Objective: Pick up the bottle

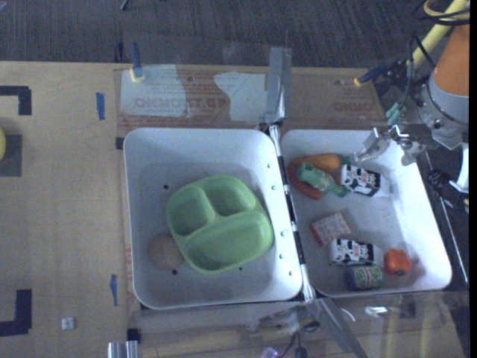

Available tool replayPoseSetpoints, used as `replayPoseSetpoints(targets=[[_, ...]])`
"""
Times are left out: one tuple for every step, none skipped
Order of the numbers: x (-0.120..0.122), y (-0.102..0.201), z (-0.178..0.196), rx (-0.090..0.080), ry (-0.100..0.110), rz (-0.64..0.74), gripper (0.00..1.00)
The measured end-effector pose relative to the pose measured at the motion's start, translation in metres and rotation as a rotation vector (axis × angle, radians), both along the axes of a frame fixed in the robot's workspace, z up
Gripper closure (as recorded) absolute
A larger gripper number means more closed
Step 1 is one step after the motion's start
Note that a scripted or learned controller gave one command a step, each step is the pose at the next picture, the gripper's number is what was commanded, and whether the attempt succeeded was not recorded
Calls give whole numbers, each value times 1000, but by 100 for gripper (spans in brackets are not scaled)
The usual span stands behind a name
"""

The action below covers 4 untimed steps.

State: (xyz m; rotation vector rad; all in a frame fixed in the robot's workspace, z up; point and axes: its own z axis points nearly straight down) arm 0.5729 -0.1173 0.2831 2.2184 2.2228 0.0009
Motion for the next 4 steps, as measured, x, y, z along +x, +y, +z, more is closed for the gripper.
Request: replayPoseSetpoints(targets=[[-43,-33,-105,1,1,-2,0],[-43,6,-186,-1,-12,-58,0],[-73,20,-190,-2,-23,-134,0],[-75,28,-98,0,0,-109,0]])
